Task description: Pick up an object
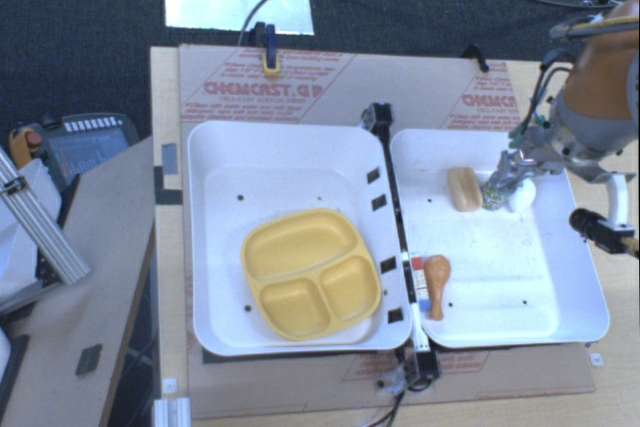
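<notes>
While the tool (497,190) hangs low in the right bin (560,315), upper middle of that bin, you have three candidates to log. Item one: a tan, bread-like block (463,188), just left of the tool tip, lying flat on the bin floor. Item two: a small white rounded object (522,197), just right of the tip, near or touching it; which of the two, you cannot tell. Item three: an orange drumstick-shaped toy (436,281), lower left of the same bin, near the divider, well apart from the tool. Left bin (210,215): one yellow compartment tray (311,272), lower centre.

Tool state: whether its tips stand apart or together cannot be read from this angle, and nothing is visibly between them.

Handling note: you appear to be at the descent-and-close step. Centre the tip squarely over one item, not the gap between block and white object, or both may be nudged aside. Confirm a clamp before you lift.
</notes>
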You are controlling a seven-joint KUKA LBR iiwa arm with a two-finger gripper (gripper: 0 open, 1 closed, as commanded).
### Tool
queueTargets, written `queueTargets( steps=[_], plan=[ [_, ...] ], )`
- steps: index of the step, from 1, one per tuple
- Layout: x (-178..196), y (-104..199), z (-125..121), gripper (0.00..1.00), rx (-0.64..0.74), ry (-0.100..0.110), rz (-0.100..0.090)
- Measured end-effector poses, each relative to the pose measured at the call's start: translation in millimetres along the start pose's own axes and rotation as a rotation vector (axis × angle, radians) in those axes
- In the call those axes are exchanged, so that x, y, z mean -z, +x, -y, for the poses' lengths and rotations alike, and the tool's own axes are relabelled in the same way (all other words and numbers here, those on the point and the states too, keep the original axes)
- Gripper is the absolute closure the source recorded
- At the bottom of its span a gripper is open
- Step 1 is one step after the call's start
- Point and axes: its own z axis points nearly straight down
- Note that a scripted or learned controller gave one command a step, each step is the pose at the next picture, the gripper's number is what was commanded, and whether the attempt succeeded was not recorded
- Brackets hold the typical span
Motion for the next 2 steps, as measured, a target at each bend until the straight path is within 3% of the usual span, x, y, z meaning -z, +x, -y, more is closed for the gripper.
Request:
queueTargets(
  steps=[1,2],
  plan=[
    [26,0,-1,1.00,0.001,0.003,-0.001],
    [34,46,-16,1.00,0.005,0.004,-0.004]
  ],
)
